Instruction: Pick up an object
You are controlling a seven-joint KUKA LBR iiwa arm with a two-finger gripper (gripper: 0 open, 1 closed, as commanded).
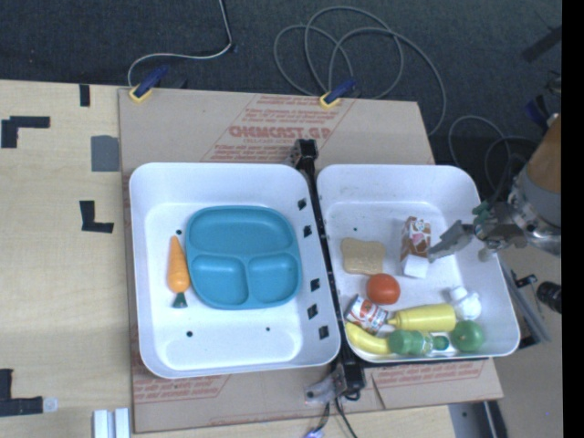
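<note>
Gripper (456, 238) over right bin (456, 179), beside carton (417, 236); finger state cannot be told. Carton judged light, stiff, slightly crushable. Best taken across narrow sides.

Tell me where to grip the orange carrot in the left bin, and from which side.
Grip the carrot across the middle of its body, coming straight down from above. It lies flat on the bin floor, long axis pointing away from the camera, with a bare strip on its left but the blue divided plate close on its right, so that finger likely has little room.
</note>
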